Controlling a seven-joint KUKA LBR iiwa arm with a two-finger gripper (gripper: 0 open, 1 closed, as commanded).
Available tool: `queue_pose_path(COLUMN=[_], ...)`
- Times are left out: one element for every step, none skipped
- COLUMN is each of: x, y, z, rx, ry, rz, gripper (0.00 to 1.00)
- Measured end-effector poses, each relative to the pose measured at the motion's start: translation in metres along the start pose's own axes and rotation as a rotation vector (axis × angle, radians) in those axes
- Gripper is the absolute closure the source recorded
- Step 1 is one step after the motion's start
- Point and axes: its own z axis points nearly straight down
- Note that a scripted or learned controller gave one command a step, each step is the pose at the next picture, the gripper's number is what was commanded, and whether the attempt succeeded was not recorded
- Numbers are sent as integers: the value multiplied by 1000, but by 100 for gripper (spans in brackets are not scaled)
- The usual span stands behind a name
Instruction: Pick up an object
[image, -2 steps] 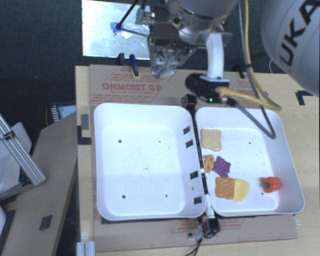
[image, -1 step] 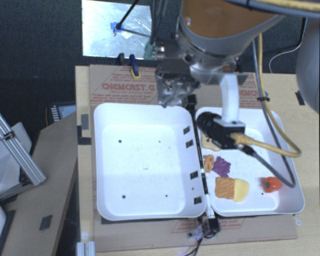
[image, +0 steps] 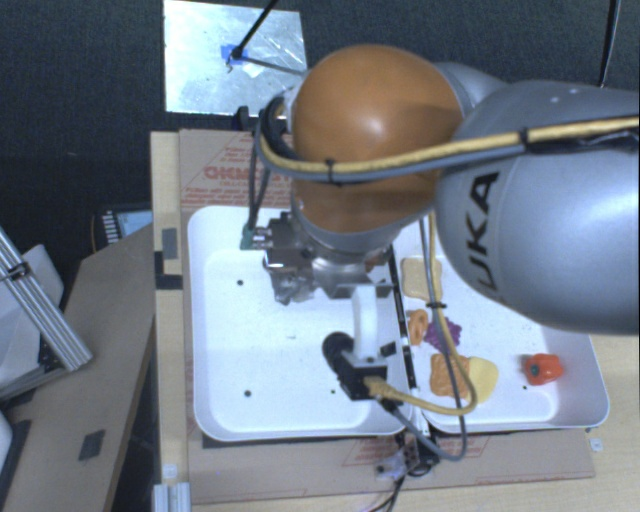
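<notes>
Where the arm sits, camera view: grey arm (image: 540, 230) comes in from the right and covers the far part of both bins; orange band (image: 375, 110) sits top centre.
Gripper: gripper (image: 295, 275) hangs under the orange band, over the far right part of the left bin (image: 240, 340), close to the wall shared with the right bin (image: 585, 395).
Gripper state: cannot tell, spread or pressed together; nothing seen pinched in it.
Gripper contact: cannot tell if it touches the bin floor.
Task things: all lie in the right bin, apart from the gripper.
Pale yellow piece (image: 418, 272): far left of the right bin, beside the shared wall, partly behind cables.
Orange piece (image: 416, 323): nearer the camera than the pale one, just beside the purple piece (image: 452, 330).
Orange-yellow piece (image: 443, 372): near edge of the right bin, touching the yellow piece (image: 484, 375) on its right.
Red-orange piece (image: 543, 369): alone, right side of the right bin, well apart from the others.
Left bin floor: a few small dark specks.
Under the bins: brown cardboard (image: 215, 165) with red print.
Behind the bench: silver sheet (image: 235, 55) on a dark background.
</notes>
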Motion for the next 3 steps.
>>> queue_pose_path(x=[-2,0,-1], y=[145,80,4], z=[-47,-162,-193], rx=[-27,-28,-19], ry=[9,14,11], rz=[4,-5,-6], gripper=[100,100,100])
